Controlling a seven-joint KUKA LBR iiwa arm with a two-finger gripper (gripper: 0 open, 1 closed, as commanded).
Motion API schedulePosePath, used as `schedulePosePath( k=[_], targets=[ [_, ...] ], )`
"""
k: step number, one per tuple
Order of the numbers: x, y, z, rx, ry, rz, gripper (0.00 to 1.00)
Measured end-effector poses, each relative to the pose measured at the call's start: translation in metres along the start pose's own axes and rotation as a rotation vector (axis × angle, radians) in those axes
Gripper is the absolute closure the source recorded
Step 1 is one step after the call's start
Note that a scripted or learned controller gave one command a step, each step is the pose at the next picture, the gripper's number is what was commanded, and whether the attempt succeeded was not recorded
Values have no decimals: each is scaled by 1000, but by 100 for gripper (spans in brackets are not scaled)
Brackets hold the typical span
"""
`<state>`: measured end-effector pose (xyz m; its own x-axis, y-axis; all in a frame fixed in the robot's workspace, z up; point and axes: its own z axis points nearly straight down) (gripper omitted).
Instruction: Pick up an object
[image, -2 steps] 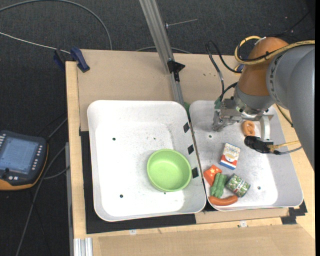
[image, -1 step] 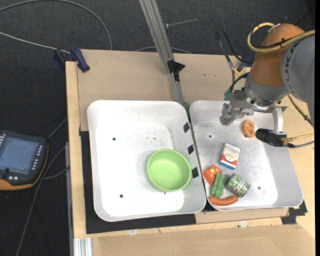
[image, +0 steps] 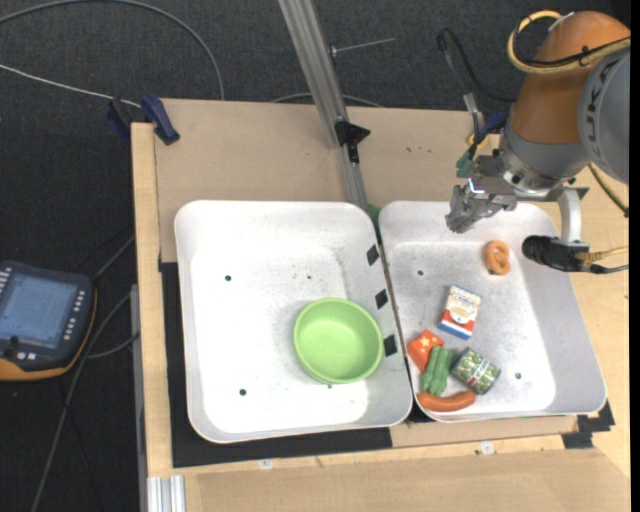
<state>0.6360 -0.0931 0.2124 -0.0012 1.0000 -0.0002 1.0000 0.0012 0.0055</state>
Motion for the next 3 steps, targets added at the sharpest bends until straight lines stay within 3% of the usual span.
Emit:
schedulePosePath(
  k=[1,3],
  targets=[
    [-4,1,-63,-1,0,1,100],
    [110,-1,-45,5,2,-4,100]
  ],
)
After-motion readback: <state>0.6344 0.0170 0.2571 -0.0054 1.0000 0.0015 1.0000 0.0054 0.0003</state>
